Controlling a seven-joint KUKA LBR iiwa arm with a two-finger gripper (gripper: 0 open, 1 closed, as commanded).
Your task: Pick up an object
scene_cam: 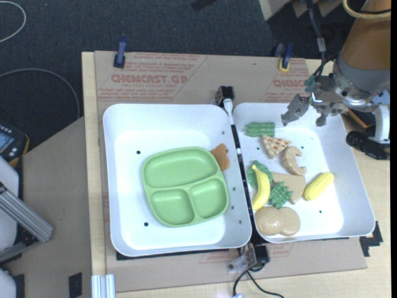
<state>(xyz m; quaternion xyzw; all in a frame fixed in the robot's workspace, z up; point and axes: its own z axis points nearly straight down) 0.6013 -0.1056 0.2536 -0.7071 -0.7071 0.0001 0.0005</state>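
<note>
I'm looking into a robotics lab: two white bins (118,166) sit on a cardboard-covered bench (186,73) held by blue clamps (120,51), with loose cables (37,73) on dark carpet (124,11).

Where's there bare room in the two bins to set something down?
Left bin: bare floor above and left of the green divided plate. Right bin: bare strip along its right side, beyond the corn cob. Crowded around the banana and cookies.

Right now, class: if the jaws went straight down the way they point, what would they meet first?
Probably bare floor at the top of the right bin, just right of the green toy. The gripper hangs open above it; depth is uncertain.
</note>
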